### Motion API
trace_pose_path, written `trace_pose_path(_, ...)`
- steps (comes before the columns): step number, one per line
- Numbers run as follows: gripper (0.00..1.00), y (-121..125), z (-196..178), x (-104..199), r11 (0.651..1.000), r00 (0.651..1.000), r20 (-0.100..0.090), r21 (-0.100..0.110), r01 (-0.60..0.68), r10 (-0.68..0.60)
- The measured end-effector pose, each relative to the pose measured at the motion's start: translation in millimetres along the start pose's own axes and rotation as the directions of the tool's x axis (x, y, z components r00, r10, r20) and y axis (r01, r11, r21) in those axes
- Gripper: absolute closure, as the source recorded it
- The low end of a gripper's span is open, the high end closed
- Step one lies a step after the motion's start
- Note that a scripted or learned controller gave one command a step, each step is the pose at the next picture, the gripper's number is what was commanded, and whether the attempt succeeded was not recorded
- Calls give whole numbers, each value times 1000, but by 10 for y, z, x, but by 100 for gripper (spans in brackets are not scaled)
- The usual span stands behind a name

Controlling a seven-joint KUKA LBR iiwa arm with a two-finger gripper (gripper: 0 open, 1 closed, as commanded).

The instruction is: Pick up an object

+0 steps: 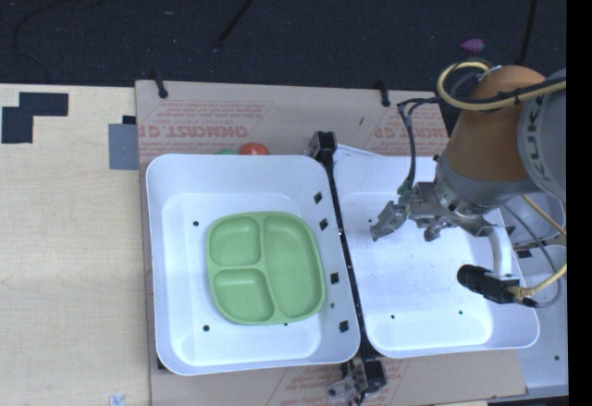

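A dark carpeted floor (277, 6) with loose black cables fills the top of the view, and below it lies a pale wooden bench (65, 256) bearing a sheet of brown printed cardboard (277, 122). On the cardboard sit two shallow, glossy white plastic bins with rounded corners, side by side, joined by black clips along their shared edge. The left bin (176, 210) holds a light green divided plate (265, 267), smooth, rounded and split into three compartments, lying flat near the bin's middle. Just behind that bin's far rim, a small red-orange rounded object (253, 150) peeks out. Over the right bin (435, 321) hangs the arm's metal gripper (388, 222), its thin fingers slightly apart with nothing between them, above the bare white floor, well apart from the plate
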State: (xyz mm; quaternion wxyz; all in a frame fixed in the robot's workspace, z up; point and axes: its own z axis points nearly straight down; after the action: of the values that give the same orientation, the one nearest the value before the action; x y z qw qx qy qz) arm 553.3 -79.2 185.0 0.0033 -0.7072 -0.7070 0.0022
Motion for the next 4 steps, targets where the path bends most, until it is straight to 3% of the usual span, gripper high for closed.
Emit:
trace_pose_path(1, 0, -45, 640, -14, 1000, 1000, 0, 2, 0, 0)
trace_pose_path(2, 100, -37, 506, -33, 1000, 1000, 0, -1, -7, 7)
trace_pose_path(4, 100, 135, -434, -65, 1000, 1000, 2, -10, 0, 0)
